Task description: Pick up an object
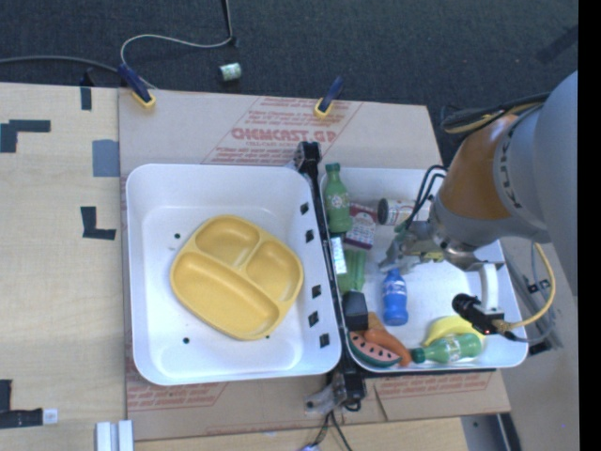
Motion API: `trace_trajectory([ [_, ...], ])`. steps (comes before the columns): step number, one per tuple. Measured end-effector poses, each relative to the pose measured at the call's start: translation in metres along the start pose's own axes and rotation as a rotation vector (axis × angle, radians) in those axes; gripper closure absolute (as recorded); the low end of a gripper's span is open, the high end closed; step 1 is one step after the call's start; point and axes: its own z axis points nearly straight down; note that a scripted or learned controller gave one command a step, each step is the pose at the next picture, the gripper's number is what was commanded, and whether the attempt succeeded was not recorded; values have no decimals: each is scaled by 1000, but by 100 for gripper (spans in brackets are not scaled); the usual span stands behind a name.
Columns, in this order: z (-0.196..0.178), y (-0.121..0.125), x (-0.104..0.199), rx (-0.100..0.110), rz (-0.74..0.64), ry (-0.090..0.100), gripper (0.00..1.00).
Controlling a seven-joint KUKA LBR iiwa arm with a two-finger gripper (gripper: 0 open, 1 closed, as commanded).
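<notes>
Blue bottle [395, 298] with a white label, its writing too small to read, stands in the right bin [507, 294], just below the gripper [406, 248]; whether that pincer is spread I cannot tell. Red "CHEMCAST GP" marks the cardboard [282, 137] behind.

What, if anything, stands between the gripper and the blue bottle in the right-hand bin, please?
Nothing visible does. The gripper hangs just above the blue bottle, with bare bin floor between them. The green bottle lies to the left along the divider, clear of that path.
</notes>
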Motion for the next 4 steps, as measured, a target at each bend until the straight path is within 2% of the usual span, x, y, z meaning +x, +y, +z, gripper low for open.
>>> trace_trajectory([
  [1,0,0,0,0,0,0,0],
  [2,19,-15,25,-1,2,-4,0],
  [3,9,-14,25,-2,1,-3,100],
  [4,-97,11,80,-1,-2,1,100],
])
